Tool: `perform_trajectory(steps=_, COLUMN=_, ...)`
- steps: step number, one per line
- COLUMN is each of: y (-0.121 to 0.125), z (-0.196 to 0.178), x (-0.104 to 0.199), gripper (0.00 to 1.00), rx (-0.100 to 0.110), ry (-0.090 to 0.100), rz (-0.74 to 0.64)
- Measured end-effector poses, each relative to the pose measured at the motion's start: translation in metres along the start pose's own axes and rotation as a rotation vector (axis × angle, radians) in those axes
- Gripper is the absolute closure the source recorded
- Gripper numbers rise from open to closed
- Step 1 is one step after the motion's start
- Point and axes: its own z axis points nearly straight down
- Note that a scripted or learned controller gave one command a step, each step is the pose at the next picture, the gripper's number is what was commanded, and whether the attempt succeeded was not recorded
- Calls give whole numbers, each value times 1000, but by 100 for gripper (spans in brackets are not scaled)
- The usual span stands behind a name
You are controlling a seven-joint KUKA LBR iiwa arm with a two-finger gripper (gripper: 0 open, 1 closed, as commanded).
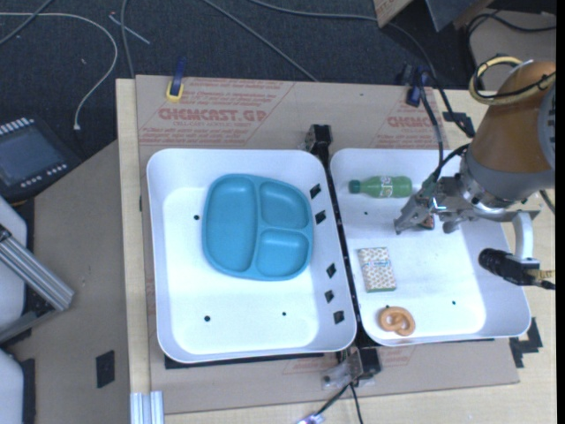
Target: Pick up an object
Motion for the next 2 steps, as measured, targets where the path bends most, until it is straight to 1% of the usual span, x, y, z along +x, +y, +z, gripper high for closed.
perform_trajectory(steps=1, y=-5, z=44, x=5, gripper=0, rx=2, ry=1, rz=0)
perform_trajectory(steps=2, y=-2, z=80, x=6, gripper=0, rx=-7, ry=3, rz=0)
